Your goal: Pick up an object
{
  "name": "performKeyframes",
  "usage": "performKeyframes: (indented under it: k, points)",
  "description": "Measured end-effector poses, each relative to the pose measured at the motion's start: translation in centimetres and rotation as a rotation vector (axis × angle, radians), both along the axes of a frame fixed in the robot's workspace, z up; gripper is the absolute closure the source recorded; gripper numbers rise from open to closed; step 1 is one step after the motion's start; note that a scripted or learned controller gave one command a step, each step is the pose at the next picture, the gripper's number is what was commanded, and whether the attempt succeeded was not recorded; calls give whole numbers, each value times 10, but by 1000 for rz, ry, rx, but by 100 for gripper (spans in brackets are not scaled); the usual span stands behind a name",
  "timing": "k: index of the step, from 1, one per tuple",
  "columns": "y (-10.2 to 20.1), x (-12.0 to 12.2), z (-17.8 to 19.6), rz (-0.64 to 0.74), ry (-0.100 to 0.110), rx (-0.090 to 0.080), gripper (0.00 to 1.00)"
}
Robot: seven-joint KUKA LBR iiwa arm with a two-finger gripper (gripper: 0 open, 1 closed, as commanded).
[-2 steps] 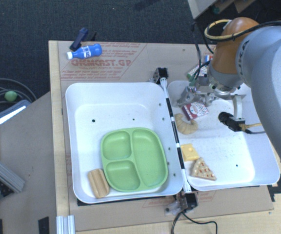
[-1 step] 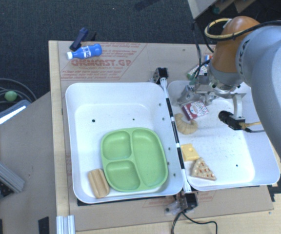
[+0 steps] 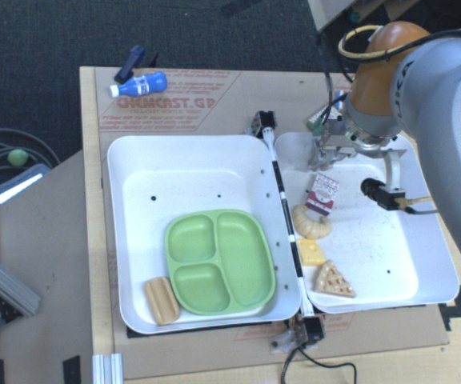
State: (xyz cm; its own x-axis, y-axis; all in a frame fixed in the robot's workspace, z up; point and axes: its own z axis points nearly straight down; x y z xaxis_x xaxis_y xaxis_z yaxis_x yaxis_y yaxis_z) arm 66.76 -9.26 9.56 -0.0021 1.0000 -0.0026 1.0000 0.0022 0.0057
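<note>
Since the task names no particular object, the sensible target is the one nearest the tool [image 3: 324,160]: a small red-and-white packet [image 3: 323,194] lying in the right bin [image 3: 382,250], towards that bin's 10 o'clock corner. The tool hangs at the bin's 11 o'clock end, and the packet sits just at the tool's 6 o'clock, close to it. Whether the two touch is not clear from this slant.

To do this step well, the tool should be centred over the packet before it goes down and should close across the packet's narrower side. It should also stay off the pale ring-shaped pastry [image 3: 311,222], which touches or nearly touches the packet at the packet's 7 o'clock. The bin's dividing wall at 9 o'clock is near, so a descent that strays that way risks a knock. The yellow cheese block [image 3: 311,253] and the pizza slice [image 3: 334,280], further towards 6 o'clock, are well clear.

I cannot tell whether the tool is spread or pressed together, because the wrist hides its working end. Nothing can be seen pinched in it.
</note>
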Motion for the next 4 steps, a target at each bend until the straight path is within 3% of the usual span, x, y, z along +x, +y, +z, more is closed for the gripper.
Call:
performKeyframes:
  k: [1,2,3,4]
  points:
    - [0,0,0,0,1,0,0]
    - [-9,-49,-11,-3,8,3,0]
    - [-2,-65,-11,-3,8,3,0]
    - [1,-40,-11,-2,4,2,0]
